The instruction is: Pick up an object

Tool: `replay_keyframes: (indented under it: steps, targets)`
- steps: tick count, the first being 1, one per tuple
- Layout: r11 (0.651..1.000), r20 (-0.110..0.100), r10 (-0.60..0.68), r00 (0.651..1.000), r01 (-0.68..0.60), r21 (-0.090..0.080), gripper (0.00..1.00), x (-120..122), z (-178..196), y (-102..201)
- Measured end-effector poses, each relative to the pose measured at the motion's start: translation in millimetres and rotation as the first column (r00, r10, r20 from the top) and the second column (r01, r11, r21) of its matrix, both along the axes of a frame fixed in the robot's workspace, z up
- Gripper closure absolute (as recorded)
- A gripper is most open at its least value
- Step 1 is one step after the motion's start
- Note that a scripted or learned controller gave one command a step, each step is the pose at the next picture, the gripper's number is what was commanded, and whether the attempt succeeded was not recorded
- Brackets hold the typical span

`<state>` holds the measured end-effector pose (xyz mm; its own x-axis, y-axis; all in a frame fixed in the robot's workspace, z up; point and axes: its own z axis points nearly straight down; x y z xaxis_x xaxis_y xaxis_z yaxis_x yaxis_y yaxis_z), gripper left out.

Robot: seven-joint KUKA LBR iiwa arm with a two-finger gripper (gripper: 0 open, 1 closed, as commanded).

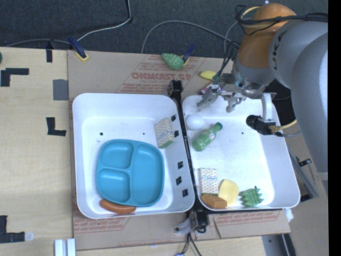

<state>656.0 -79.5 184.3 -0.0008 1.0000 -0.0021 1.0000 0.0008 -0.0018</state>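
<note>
My gripper [218, 103] hangs over the back edge of the right bin [266, 159], its two grey fingers spread apart with nothing between them. Just below and to its left lie a white egg-shaped object [195, 122] and a green bottle [206, 137], near the bin's left wall. At the right bin's front sit a patterned packet [208, 180], a yellow piece [229, 190], a brown piece [214, 201] and a green leafy toy [251, 197]. The left bin [90, 116] holds a blue divided plate [130, 172], an orange sausage [118, 207] and a small box [164, 132].
A green toy [172, 61] and a yellow item [208, 74] rest on the cardboard behind the bins. Black clamps [175, 89] join the bins along the middle divider. Cables run across the dark floor at the back. The arm's grey and orange body fills the upper right.
</note>
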Motion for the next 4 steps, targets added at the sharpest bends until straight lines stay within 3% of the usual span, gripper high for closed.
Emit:
replay_keyframes:
  steps: [1,2,3,4]
  targets:
    - [1.0,0.001,0.001,1.0,-0.001,0.002,0.0,12,0,2]
    - [1.0,-0.001,0.0,1.0,0.0,0.001,0.0,-2,-41,-24]
    - [1.0,0.013,-0.001,1.0,0.001,-0.001,0.0,-16,-74,-25]
    - [1.0,0.003,0.0,1.0,0.0,0.0,0.0,-3,-98,-48]
